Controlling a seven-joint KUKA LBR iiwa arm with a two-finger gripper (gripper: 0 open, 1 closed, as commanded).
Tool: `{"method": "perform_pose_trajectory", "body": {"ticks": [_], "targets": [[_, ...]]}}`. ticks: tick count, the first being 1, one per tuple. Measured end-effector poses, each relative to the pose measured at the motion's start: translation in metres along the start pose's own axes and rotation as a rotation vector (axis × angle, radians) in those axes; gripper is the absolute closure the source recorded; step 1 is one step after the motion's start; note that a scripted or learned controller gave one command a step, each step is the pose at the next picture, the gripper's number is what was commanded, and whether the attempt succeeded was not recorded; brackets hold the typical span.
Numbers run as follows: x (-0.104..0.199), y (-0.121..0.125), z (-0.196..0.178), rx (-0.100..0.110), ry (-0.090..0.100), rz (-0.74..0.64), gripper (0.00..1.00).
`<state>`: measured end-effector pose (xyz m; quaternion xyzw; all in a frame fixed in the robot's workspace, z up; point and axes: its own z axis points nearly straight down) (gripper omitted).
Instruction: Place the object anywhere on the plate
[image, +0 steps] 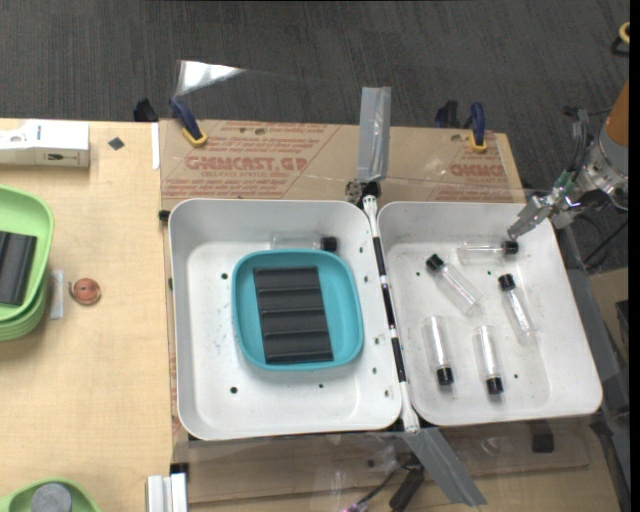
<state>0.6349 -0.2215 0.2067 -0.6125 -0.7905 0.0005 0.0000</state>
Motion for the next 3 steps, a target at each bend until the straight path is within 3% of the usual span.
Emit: {"method": "perform_pose_trajectory", "body": {"ticks": [1,2,3], "targets": [[0.0,-0.002,-0.119,-0.001,-0.001,0.044,0.0],[-0.007,0.024,-0.235,-0.001,-0.001,0.025,0.0],[-0.002,0.005,0.009,-0.001,0.0,0.035,0.0]]}}
